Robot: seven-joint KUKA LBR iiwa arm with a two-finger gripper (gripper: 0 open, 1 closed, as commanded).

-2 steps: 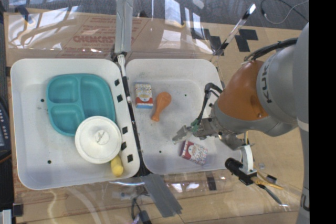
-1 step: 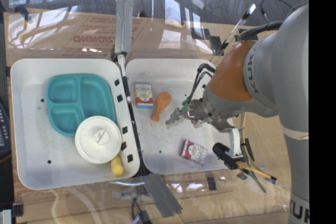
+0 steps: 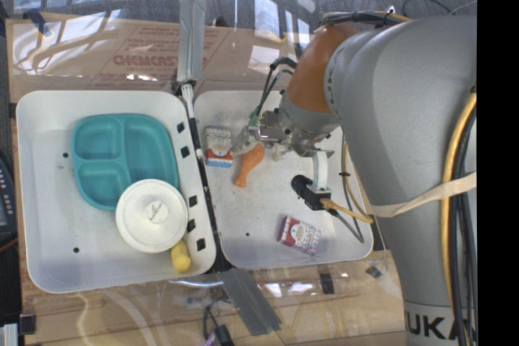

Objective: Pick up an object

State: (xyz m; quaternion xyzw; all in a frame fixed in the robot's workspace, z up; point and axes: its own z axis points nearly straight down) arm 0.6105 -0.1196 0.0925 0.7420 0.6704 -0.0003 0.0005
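In the right bin (image 3: pixel 268 255) my gripper (image 3: pixel 261 138) hangs low near the back left part, right above the upper end of an orange carrot-shaped thing (image 3: pixel 247 167) that lies slanted on the floor. Whether it touches the orange thing cannot be made out. A small white carton with red and blue print (image 3: pixel 217 147) stands just left of the gripper, close to the bin's left wall. A red and white packet (image 3: pixel 299 235) lies near the front of the same bin.
The left bin (image 3: pixel 40 255) holds a teal divided plate (image 3: pixel 113 150), a round white lid (image 3: pixel 152 215) overlapping its front corner, and a small yellow thing (image 3: pixel 180 258) at the front right. The grey arm covers the right bin's right side.
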